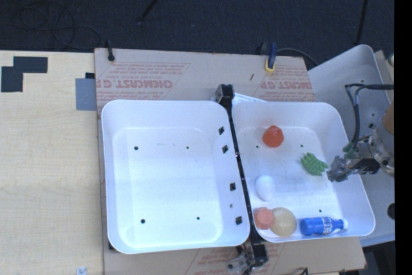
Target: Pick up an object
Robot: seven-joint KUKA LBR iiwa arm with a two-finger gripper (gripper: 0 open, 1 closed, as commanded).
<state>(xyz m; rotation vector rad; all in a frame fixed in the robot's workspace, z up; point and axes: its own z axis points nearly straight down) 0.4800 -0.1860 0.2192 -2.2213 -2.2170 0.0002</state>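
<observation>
Could snag the bin rim (pixel 353 138) instead of the green toy (pixel 314 164) nearby; gripper (pixel 339 172) state: cannot tell.

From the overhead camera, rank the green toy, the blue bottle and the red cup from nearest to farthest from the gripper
From the gripper at the right bin's right edge:
1. green toy, just left of it.
2. blue bottle, at the near wall.
3. red cup, farther left and back.

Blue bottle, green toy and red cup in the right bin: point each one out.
blue bottle (pixel 320 226): camera view, middle of its body.
green toy (pixel 314 164): camera view, centre of its ridged top.
red cup (pixel 273 136): camera view, middle of its side.
</observation>
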